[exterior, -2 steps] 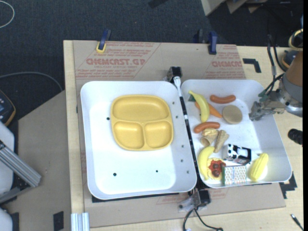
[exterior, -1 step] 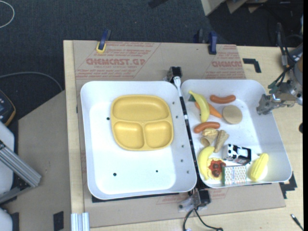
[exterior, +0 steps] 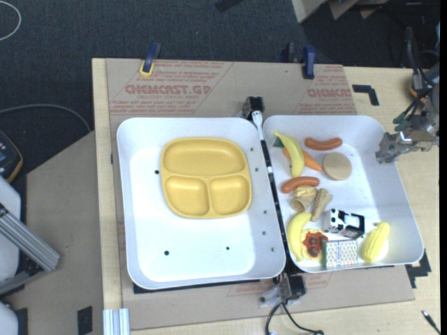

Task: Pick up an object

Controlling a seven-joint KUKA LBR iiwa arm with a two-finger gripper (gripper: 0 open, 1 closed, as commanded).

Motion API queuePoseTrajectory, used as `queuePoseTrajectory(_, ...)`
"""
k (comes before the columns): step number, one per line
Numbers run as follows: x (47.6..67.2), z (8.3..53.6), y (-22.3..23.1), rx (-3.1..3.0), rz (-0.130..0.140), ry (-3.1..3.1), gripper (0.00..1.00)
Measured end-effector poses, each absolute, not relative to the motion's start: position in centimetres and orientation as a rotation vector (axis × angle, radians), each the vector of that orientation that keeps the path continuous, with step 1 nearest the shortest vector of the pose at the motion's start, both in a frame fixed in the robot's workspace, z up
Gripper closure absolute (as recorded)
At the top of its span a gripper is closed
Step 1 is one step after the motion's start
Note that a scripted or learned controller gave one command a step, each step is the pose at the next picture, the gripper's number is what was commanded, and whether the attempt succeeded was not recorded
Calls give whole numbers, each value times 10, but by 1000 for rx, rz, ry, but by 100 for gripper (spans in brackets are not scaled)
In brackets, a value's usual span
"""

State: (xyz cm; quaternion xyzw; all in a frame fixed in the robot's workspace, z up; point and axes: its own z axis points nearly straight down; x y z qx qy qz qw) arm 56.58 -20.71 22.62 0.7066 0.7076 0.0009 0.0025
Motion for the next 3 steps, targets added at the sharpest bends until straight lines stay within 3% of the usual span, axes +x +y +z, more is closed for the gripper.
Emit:
queuePoseTrajectory(1,578,228,-149,2214,4,2230,100)
queuePoseTrajectory(3,628,223,-47,2212,5,2228,100)
